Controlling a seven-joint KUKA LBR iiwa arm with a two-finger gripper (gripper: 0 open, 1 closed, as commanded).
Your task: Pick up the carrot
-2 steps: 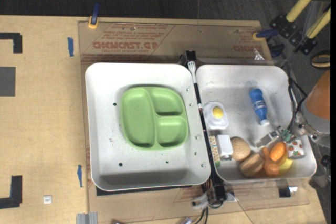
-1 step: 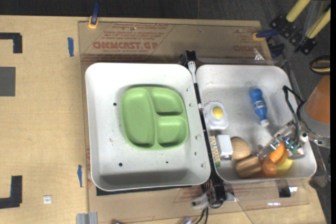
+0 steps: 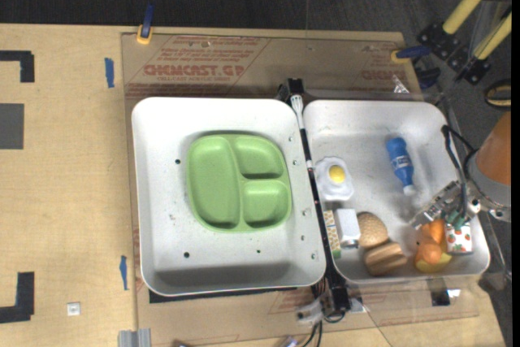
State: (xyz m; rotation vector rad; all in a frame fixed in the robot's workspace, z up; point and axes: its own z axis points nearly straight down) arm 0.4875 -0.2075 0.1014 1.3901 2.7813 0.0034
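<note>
The carrot (image 3: 436, 232) is a small orange piece near the right bin's front right corner, with a bit of green at its right end. It lies against a rounder orange-yellow item (image 3: 430, 257) just in front of it. My gripper (image 3: 439, 213) reaches in from the right and sits directly over the carrot's top, low in the bin. Its metal parts hide the carrot's upper edge. Whether it touches the carrot cannot be made out.
The right bin (image 3: 382, 119) also holds a blue bottle (image 3: 399, 162), a fried egg toy (image 3: 335, 175), a white block (image 3: 348, 227), two brown bread pieces (image 3: 378, 244) and a white dotted cube (image 3: 461, 239). A green divided plate (image 3: 238, 181) sits in the left bin (image 3: 158, 175).
</note>
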